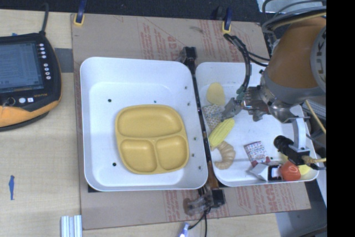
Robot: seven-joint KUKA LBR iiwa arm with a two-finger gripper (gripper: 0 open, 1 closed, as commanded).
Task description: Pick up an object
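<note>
Hovering over the right bin (233, 177), fingers (229, 110) beside corn (221, 131), grip unreadable, arm (297, 58) hiding bin's far corner.

One fixed camera looks down at a slant over both bins (89, 119), arm (294, 58) entering from right.

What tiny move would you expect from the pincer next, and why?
Probably a short drop straight down with a slight shift toward the corn cob. The pincer hangs just above the cob's upper end in the right bin, with nothing between its fingers yet.
</note>
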